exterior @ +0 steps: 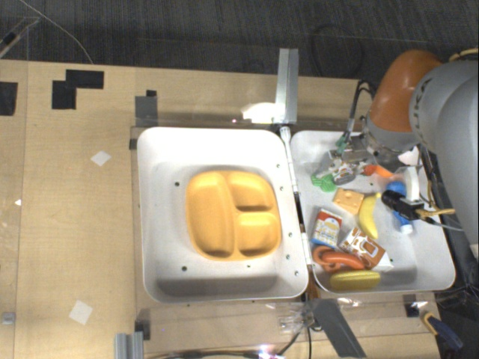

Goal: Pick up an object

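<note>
The tool (pixel 341 170) is low in the right bin (pixel 443 269), near its far left corner. The arm (pixel 404 96) comes in over the bin's far right corner. I cannot tell if the tool is wide or narrow, because its tip is too small and shiny to read. I see nothing held in it.

The thing to pick is most likely the green thing (pixel 322 179). It lies on the bin floor, just beside the tool, on the side toward the bin's left wall and a bit toward the near edge. It may touch the tool's tip, but I cannot tell. Its shape is too small to make out, so I cannot say which way it runs long.

Other things lie further toward the near edge. A cracker (pixel 348 200) is near the tool. A banana (pixel 367 217) lies next to the cracker, with its long side running from the far edge toward the near edge. A small box (pixel 326 228) sits by the left wall. A yellow thing (pixel 355 279) lies along the near edge.

The left bin (pixel 153 200) holds a yellow tray (pixel 230 214), well apart from the tool.

I think the next move is a small one: the tool needs to shift a little toward the left wall to sit right over the green thing, and then close on it.
</note>
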You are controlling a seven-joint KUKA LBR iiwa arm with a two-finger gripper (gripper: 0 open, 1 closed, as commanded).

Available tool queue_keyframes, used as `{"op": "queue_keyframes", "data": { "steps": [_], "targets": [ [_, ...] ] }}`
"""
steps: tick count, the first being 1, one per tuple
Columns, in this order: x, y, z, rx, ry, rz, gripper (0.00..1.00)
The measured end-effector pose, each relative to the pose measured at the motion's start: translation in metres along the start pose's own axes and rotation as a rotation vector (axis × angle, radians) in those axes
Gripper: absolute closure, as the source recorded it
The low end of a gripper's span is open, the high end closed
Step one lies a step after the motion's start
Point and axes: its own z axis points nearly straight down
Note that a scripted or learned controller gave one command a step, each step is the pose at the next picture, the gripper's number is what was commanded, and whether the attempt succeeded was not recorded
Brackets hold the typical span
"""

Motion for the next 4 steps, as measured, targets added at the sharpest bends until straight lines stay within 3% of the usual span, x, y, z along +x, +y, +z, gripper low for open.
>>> {"op": "queue_keyframes", "data": {
  "steps": [1,2,3,4],
  "targets": [
    [0.001,0.005,-0.016,-0.013,-0.003,-0.005,1.0],
    [0.029,-0.005,-0.051,0.009,0.0,0.434,1.0],
    [0.029,-0.005,-0.051,0.01,0.0,0.435,0.0],
    [0.01,-0.009,0.003,0.006,0.0,0.395,0.0]
  ]
}}
